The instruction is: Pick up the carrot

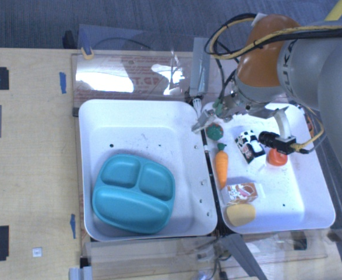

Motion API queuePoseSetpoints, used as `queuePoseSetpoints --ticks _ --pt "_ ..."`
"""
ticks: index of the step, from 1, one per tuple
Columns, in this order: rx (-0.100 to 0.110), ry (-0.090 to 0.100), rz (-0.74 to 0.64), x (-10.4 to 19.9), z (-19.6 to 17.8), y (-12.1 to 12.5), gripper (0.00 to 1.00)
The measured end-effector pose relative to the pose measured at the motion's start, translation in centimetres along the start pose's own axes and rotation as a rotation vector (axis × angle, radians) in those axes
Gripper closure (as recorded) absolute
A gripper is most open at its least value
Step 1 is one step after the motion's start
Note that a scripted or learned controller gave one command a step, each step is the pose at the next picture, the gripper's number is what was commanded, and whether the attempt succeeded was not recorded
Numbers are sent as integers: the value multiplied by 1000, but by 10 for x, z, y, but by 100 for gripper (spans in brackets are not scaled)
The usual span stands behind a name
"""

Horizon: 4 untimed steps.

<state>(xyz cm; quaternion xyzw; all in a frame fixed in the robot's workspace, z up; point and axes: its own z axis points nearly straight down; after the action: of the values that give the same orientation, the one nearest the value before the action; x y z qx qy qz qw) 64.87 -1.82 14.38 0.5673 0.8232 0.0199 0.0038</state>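
The worktop point(25, 156) carries 2 shallow white bins side by side, and the arm point(310, 51) reaches in from the right, with its orange band point(267, 45) above the wrist and black and yellow cables looping around it. The carrot point(221, 165) lies in the right bin point(310, 203), close to this bin's left wall, with its orange body pointing toward the near edge and its green top pointing toward the far edge. The gripper point(214, 116) hangs over the far left corner of the right bin, near the wall between the 2 bins, just beyond the carrot's green top; nothing is seen between its fingers, and I cannot tell if they are released or clenched. A dark green round object point(215, 132) lies between the gripper and the carrot. To the right of the carrot there is a black and white toy point(247, 144), and beside it a red object point(277, 158). Near the front of the right bin lie a small packet point(240, 191) and a pale yellow object point(240, 214). The left bin point(101, 121) holds a blue divided plate point(134, 194) with 3 compartments
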Motion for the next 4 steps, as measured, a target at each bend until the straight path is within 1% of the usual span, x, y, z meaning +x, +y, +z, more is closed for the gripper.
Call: queuePoseSetpoints --ticks 1,2,3,4 --pt "-11 22 -23 20 -13 10 100" --pt "27 -23 44 -20 -93 -40 100" --pt "37 -16 -91 -61 -102 -78 100" --pt "40 -13 -264 -93 -75 -171 100"
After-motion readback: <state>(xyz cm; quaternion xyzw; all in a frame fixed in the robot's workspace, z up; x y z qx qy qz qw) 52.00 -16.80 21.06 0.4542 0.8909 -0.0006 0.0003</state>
